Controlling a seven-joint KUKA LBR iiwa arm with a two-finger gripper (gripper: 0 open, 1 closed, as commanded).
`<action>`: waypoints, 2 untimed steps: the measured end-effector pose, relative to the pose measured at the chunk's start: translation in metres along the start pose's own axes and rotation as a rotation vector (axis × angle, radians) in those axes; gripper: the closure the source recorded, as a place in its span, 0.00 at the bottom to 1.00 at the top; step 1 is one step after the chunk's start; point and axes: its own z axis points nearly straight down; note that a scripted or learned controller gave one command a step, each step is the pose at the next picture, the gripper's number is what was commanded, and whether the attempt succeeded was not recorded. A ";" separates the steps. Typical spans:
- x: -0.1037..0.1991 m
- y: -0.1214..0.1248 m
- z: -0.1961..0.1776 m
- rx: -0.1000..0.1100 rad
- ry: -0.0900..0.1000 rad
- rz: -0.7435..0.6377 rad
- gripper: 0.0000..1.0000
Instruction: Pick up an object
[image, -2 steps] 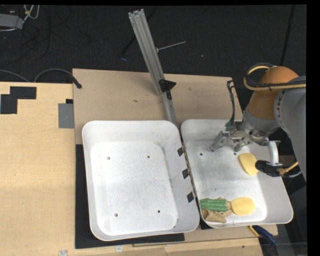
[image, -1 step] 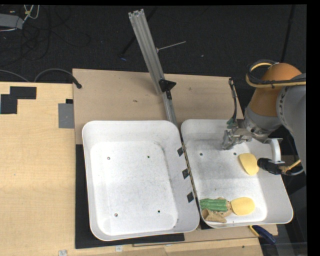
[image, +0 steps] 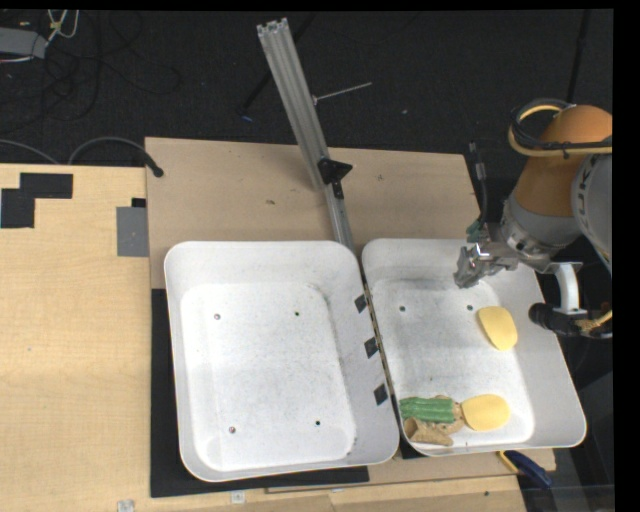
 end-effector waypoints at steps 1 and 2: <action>0.002 0.004 -0.044 -0.001 0.000 -0.002 1.00; -0.005 0.007 -0.089 -0.001 -0.001 -0.002 1.00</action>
